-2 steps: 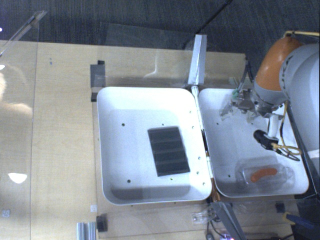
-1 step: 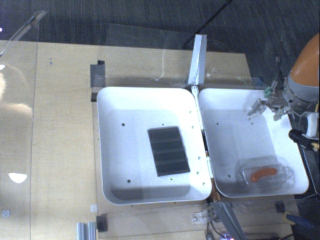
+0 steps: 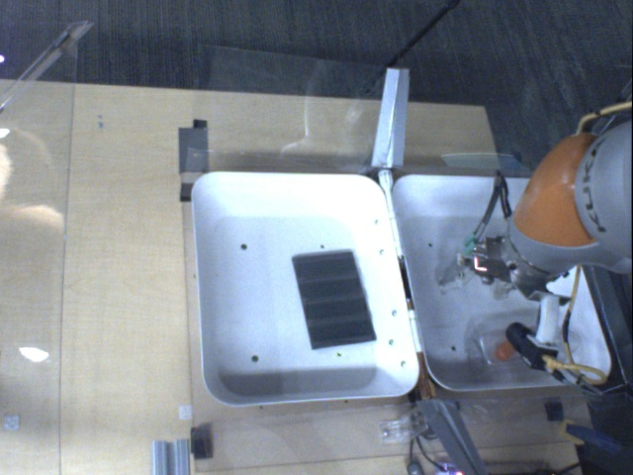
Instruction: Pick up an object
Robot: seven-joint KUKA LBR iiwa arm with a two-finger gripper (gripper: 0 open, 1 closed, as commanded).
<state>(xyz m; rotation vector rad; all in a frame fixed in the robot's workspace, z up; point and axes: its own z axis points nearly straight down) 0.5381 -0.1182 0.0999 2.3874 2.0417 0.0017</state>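
A dark grey ribbed rectangular pad [image 3: 334, 299] lies flat in the middle of the left bin [image 3: 223, 265], slightly turned. The arm, with its orange band [image 3: 554, 206], reaches over the right bin [image 3: 435, 216]. My gripper [image 3: 473, 263] hangs low over the middle of that bin, with a small red light on its body. A small orange-red object [image 3: 504, 349] sits near the right bin's front, next to a pale see-through item [image 3: 485, 344]; both lie in front of the gripper, apart from it. Nothing shows between the fingers.
A metal divider post [image 3: 392, 127] stands at the back between the bins. Black and yellow cables [image 3: 559, 364] hang off the arm over the right bin's front right corner. Wooden bench top [image 3: 109, 265] stretches to the left of the bins.
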